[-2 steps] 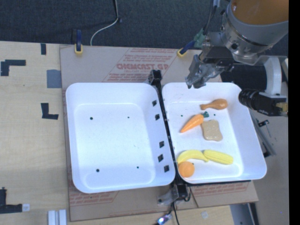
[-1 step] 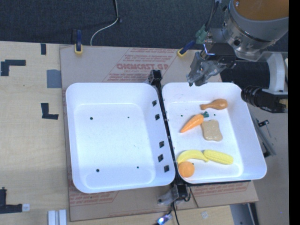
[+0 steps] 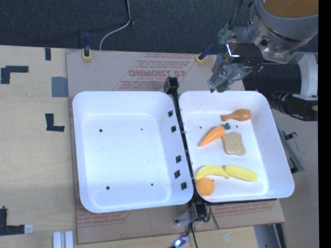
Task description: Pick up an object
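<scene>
The right bin (image 3: 269, 138) holds several toy foods: a chicken drumstick (image 3: 238, 115) near the back, a carrot (image 3: 213, 135) beside it, a tan slice of bread (image 3: 234, 144), a yellow corn cob (image 3: 240, 173), a banana (image 3: 211, 171) and an orange (image 3: 206, 187) at the front. My gripper (image 3: 223, 81) hangs above the back rim of the right bin, behind the drumstick and clear of all the foods. Nothing shows between its fingers.
The left bin (image 3: 85, 138) lies beside the right one, joined by a black clip strip (image 3: 178, 138). Both rest on a cardboard sheet (image 3: 150, 74) clamped at the back. A white cable (image 3: 116, 27) trails behind.
</scene>
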{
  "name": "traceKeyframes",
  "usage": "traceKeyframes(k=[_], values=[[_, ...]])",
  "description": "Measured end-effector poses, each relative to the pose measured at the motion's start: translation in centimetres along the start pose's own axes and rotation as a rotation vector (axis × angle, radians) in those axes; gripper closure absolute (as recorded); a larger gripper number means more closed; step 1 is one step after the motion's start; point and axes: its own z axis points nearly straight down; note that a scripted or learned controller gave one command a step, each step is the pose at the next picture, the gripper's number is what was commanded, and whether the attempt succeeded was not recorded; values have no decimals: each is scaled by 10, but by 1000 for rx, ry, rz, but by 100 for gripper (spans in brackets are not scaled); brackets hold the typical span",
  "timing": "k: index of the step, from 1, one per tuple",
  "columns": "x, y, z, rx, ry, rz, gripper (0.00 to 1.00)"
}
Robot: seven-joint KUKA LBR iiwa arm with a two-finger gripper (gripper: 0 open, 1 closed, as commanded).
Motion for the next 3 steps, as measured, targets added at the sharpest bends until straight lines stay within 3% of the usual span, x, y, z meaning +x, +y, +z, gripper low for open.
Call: traceKeyframes(k=[1, 2, 3], values=[[81, 4, 54, 4, 2, -2, 100], [123, 93, 62, -2, 2, 2, 100], [171, 1, 201, 18, -3, -3, 100]])
